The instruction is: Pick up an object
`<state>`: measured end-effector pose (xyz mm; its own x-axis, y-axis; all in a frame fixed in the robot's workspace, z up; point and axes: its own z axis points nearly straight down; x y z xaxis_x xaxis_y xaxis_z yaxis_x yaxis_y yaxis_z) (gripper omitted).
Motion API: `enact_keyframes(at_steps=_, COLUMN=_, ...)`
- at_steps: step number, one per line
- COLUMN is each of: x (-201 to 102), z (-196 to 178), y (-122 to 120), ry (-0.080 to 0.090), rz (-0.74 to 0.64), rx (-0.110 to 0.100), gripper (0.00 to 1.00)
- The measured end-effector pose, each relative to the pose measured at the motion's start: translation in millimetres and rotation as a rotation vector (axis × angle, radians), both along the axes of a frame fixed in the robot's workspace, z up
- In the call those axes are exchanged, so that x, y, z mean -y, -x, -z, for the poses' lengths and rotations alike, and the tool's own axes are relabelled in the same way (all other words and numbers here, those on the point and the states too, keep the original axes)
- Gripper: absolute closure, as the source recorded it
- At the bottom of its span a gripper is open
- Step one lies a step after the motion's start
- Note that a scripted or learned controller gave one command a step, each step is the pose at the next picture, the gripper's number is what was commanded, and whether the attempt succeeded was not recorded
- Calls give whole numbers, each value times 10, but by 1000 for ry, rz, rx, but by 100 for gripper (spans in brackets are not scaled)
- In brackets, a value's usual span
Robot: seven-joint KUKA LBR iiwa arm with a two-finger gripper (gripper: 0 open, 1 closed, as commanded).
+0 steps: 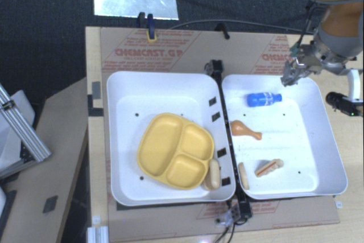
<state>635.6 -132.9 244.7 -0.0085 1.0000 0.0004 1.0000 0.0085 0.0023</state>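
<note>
The left bin (pixel 122 105) holds a yellow divided tray (pixel 175 149) with a pale bread roll (pixel 213 174) just beside its right edge, against the wall between the bins. The right bin (pixel 318 139) holds a second pale roll (pixel 243 174) at its left wall, an orange chicken drumstick (pixel 245 130) above it, a hot dog (pixel 268 167) toward the front, and a blue bottle (pixel 263 99) lying on its side near the back. The gripper (pixel 289 77) hangs over the back rim of the right bin, up and right of the bottle and apart from it, with nothing seen between its tips; how wide it stands I cannot tell.
</note>
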Motion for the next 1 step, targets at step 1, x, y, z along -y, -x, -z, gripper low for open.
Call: enact_keyframes(at_steps=1, x=-449, z=96, y=15, ry=0, rz=1, rx=-1, gripper=100)
